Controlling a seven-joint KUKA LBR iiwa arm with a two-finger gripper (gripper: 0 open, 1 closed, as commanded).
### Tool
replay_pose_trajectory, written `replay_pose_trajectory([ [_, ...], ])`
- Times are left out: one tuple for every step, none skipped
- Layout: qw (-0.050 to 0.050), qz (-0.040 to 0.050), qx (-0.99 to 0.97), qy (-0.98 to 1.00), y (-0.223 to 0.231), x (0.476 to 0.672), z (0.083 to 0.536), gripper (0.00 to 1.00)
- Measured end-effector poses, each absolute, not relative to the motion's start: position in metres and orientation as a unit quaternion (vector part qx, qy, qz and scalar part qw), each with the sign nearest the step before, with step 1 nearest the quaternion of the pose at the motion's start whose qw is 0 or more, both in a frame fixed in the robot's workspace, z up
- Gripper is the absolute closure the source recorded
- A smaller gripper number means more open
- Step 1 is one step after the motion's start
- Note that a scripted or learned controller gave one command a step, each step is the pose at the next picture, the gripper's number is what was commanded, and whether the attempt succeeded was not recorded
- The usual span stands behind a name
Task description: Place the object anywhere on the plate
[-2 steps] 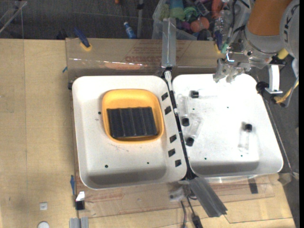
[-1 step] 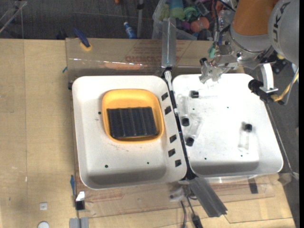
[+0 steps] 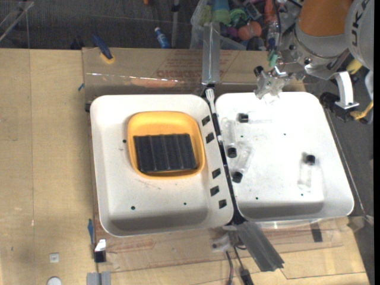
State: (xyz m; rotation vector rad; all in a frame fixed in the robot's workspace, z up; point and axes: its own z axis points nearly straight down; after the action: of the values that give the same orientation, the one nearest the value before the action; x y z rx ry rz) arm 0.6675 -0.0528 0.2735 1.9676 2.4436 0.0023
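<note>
A yellow plate (image 3: 138, 123) lies in the left bin (image 3: 107, 189), and a dark ridged rectangular block (image 3: 164, 152) rests flat on it. In the right bin (image 3: 332, 200) lie several small clear bottles with black caps: one near the back (image 3: 242, 118), some along the left wall (image 3: 232, 152), and one at the right (image 3: 308, 159). My gripper (image 3: 270, 83) hangs over the back rim of the right bin, above and behind the bottles. A pale, glassy shape shows at its tip, too unclear to identify.
A metal divider (image 3: 209, 70) stands between the bins at the back. A box of colourful toys (image 3: 243, 5) sits behind the bench. The arm's orange band (image 3: 326, 8) fills the top right corner. Cables and brackets lie at the bench's front edge (image 3: 249, 254).
</note>
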Motion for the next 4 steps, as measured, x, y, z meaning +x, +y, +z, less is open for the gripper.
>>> replay_pose_trajectory([
  [0.002,0.0009,0.594,0.805,-0.052,0.668,0.279,1.00],
  [0.001,0.0003,0.579,0.815,-0.047,0.667,0.278,1.00],
  [0.002,0.0008,0.563,0.826,-0.058,0.667,0.288,1.00],
  [0.000,0.0002,0.540,0.842,-0.036,0.667,0.281,1.00],
])
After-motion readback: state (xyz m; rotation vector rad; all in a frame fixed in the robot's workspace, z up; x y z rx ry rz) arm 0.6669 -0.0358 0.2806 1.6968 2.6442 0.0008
